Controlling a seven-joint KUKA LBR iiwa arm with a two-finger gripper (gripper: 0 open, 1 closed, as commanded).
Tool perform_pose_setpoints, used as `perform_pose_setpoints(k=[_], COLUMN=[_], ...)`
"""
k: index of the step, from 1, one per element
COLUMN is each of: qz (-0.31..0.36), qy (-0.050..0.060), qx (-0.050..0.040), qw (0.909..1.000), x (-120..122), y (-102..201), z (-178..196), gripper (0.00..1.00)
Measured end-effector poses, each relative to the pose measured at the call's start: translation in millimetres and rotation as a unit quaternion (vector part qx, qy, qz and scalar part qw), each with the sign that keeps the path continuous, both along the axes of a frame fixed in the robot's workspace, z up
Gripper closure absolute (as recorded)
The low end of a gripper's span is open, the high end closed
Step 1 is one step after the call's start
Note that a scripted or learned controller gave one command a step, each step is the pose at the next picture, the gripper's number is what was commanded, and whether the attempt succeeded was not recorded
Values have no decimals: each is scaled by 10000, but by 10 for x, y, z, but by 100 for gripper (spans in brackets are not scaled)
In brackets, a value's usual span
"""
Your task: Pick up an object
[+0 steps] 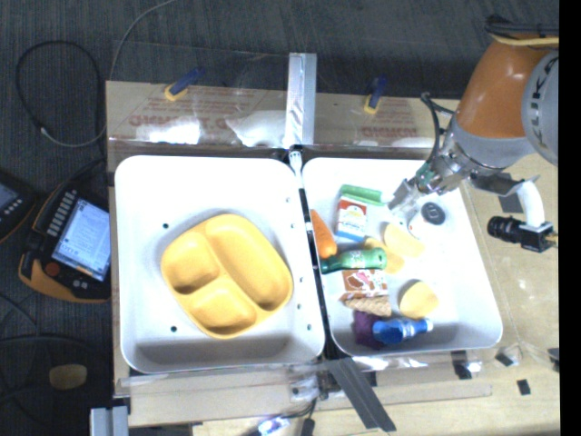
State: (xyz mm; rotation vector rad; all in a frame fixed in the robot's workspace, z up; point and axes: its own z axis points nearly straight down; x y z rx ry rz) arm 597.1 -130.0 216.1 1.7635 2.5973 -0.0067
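Observation:
My gripper [406, 198] hangs over the upper right part of the right bin [477, 271], its fingers apart with nothing between them. Just below it lies a pale yellow round piece [398, 238]. To its left sit a green-topped carton [353, 211] and an orange carrot [322, 232]. A green bottle [355, 261] lies across the bin's middle. Lower down are a snack packet [363, 282], an ice cream cone [374, 305], a yellow lemon-like piece [417, 299], a blue bottle [398, 331] and a purple item [364, 328].
The left bin [145, 198] holds a yellow divided plate [225, 272]. A metal divider post [300, 98] stands at the back between the bins. A handheld pendant [73, 243] lies on the floor at the left.

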Motion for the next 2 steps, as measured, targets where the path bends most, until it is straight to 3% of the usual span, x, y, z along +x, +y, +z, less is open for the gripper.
perform_pose_setpoints(k=[1,2], qz=[-1,802], qy=[0,-37], qx=[0,14], qw=[10000,9968], x=[0,-225], y=[0,-281], z=[0,-1197], gripper=[0,0])
